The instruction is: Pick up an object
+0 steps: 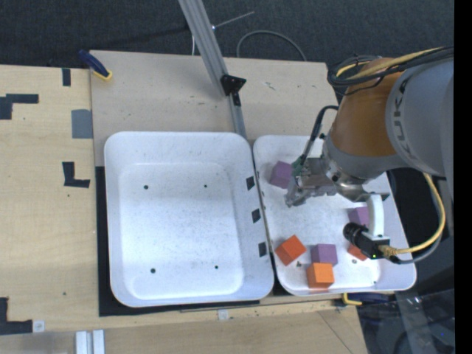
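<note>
- You were looking down at a slant on a pale wooden bench [44,198] with a darker, carpet-like floor [88,13] showing beyond its far edge.
- Two shallow white bins sat side by side on the bench; the left bin [122,153] was the larger in view, its speckled floor marked by a few small dark dots.
- The right bin [398,275] held the blocks and the arm's working end.
- The grey arm [420,116], with its orange band [361,124], reached in from your right and covered the upper right part of that bin.
- The gripper [296,195] sat low over the right bin near its left side; I could not tell whether the claw was released or clenched, as it was too small and blurred.
- A purple block [280,173] lay just beside the gripper, to its upper left; whether they touched was unclear.
- An orange block [290,248], a second purple block [324,254] and another orange block [320,274] clustered near the bin's near edge.
- A small purple piece [359,214] showed beside the arm's white and black fittings.
- A grey metal bar [203,35] ran diagonally from the top of the view down to the gap between the bins.
- Dark tape marks [70,174] dotted the bench's left side, and a blue and yellow item [96,64] lay near its far corner.
</note>
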`<state>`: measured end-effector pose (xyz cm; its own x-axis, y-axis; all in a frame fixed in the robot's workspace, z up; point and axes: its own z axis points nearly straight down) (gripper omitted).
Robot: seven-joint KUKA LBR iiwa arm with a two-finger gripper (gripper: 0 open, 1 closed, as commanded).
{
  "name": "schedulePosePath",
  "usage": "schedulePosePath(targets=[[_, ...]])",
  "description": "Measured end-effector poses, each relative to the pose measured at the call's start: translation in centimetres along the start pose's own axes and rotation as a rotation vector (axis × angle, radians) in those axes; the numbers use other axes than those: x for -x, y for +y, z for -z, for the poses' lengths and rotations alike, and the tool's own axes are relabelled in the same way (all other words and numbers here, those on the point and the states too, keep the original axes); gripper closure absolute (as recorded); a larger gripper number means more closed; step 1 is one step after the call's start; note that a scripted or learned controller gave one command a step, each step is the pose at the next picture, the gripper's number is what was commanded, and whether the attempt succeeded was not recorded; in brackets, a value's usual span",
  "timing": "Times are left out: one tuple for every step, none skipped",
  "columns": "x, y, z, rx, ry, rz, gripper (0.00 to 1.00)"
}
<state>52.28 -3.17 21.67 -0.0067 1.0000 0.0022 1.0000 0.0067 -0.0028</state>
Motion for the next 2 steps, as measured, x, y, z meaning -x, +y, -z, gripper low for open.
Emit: schedulePosePath(targets=[[-5.2, 0.5, 1.3, 0.002, 0.000, 0.001, 1.00], [-11.2, 1.7, 1.7, 0.002, 0.000, 0.002, 1.00]])
